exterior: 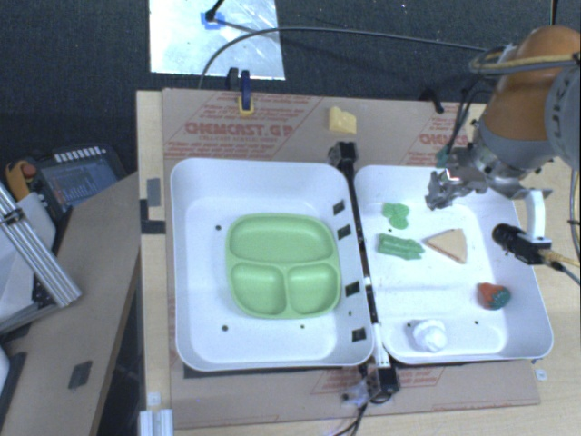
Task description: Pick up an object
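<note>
The right bin (508,343) holds a tan wedge like a sandwich slice (448,244), a long green piece (399,246), a small green lump (396,213), a red and teal toy (493,295) and a white bottle-like thing (428,336). My gripper (441,192) hangs over the back of this bin, just above and behind the tan wedge and to the right of the small green lump. Nothing shows between its fingers.
The left bin (195,243) carries a green three-compartment plate (280,265). A yellow block (342,120) lies on the board behind the bins. A divider with black clips (354,243) separates the bins. Equipment stands off the bench at the left.
</note>
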`<state>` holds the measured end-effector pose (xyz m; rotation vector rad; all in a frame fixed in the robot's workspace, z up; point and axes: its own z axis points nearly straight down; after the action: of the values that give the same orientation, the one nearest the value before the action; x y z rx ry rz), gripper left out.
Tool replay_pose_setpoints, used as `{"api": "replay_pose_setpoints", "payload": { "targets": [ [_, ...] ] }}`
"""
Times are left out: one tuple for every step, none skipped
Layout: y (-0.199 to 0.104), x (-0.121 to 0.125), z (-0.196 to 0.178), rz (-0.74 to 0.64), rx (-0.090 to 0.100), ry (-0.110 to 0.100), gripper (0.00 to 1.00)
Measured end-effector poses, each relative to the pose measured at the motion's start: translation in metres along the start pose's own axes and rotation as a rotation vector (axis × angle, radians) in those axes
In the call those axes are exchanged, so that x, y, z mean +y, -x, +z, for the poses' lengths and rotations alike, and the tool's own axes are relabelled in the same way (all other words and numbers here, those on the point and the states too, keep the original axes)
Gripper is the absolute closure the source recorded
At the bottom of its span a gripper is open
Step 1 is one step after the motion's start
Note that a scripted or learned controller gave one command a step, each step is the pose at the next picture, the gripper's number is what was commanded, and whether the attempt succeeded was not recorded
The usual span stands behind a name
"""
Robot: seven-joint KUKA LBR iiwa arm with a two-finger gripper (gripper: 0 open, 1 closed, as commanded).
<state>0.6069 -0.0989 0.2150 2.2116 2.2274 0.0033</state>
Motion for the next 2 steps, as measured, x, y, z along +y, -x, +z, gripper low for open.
{"api": "replay_pose_setpoints", "payload": {
  "targets": [
    [-0.053,0.020,-0.013,-0.002,0.002,0.001,1.00],
    [-0.102,0.043,-0.017,-0.002,0.002,0.001,1.00]
  ]
}}
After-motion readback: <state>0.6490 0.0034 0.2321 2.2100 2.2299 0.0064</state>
